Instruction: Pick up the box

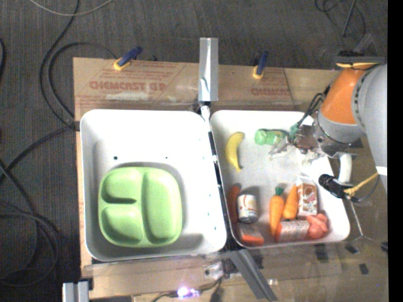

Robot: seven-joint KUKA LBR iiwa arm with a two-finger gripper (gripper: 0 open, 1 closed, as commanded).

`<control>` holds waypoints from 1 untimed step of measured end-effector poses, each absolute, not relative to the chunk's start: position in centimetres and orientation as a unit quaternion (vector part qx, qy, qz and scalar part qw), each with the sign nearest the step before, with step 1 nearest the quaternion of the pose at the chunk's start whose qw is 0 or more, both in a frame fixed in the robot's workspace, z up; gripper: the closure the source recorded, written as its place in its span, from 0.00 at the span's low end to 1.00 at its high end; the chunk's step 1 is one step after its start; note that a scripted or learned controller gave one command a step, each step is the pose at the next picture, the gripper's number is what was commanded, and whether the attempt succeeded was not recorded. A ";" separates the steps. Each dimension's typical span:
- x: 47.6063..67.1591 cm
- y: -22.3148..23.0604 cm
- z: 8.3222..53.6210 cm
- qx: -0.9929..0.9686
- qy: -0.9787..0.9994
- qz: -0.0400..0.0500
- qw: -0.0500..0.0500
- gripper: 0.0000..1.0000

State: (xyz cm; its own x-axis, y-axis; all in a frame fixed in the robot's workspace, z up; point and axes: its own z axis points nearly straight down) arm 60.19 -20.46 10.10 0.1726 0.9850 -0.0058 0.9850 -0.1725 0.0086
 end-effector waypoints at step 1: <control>59.4 -11.9 9.1 0.789 0.615 0.003 0.005 0.00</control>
